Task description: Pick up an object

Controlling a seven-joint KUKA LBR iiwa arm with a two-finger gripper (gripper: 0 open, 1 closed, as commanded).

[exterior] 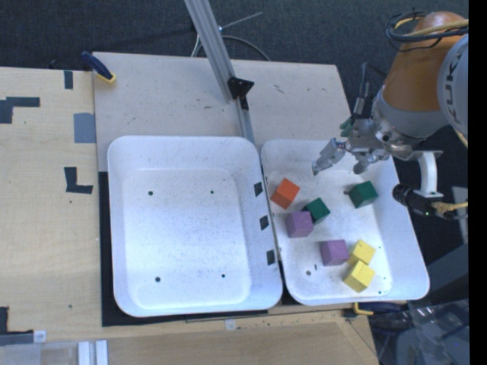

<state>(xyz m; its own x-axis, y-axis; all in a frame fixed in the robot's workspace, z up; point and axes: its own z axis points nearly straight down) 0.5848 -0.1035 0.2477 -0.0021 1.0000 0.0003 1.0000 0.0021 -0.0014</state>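
Camera view: I see the claw (344, 156) over the right bin (403, 238), near its 12 o'clock edge, with nothing between its fingers; they look spread, so I read it as released. Candidate blocks sit below: orange block (285, 192) at about 8 o'clock from the claw, green block (363, 195) at 5 o'clock, another green block (316, 209) touching a purple block (299, 223). Risk as I judge it: on that touching pair a finger lands on the neighbour and shoves both, or pinches a corner and slips
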